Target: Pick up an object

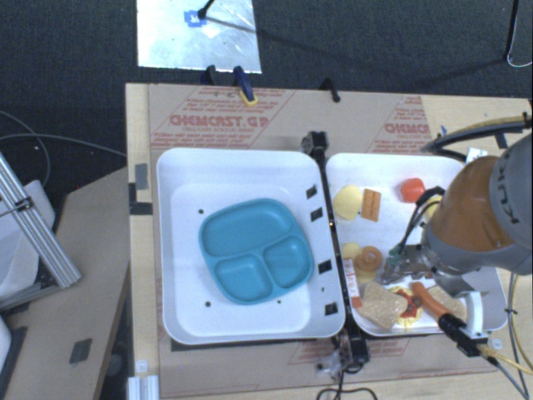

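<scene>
With the claw (pixel 398 261) low among crowded food, grip unclear, settle squarely over the bread slice (pixel 381 305) before lifting.

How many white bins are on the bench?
2. The left bin holds a blue divided plate. The right bin holds toy food, with the arm reaching over it.

Arm (pixel 479 215) in from 3 o'clock, gripper (pixel 398 262) low over right bin (pixel 391 163). Blue plate (pixel 254 248) sits in left bin (pixel 179 223). Bread slice (pixel 381 305) at gripper's 6 o'clock.
</scene>
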Available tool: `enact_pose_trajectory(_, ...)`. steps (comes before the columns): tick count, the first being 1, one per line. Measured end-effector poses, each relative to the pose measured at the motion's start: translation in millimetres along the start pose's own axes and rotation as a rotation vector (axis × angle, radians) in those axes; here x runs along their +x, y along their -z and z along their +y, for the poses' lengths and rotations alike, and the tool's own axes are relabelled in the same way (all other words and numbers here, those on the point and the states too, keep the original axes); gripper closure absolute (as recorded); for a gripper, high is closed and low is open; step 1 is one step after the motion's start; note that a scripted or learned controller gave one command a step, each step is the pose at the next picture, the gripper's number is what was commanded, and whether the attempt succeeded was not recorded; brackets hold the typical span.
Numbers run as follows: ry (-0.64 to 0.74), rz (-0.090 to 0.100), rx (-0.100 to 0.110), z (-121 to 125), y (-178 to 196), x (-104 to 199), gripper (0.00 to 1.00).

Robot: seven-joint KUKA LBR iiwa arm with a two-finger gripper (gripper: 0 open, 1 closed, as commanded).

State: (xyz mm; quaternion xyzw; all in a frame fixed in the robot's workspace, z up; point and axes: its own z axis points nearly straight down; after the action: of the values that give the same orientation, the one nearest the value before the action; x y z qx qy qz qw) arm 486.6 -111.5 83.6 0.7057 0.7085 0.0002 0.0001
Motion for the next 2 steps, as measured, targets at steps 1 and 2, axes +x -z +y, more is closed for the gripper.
enact_pose_trajectory(1,0.015,0.006,-0.012,3,106,134,1.0)
enact_pose_trajectory(2,0.007,0.004,-0.014,3,222,165,1.0)
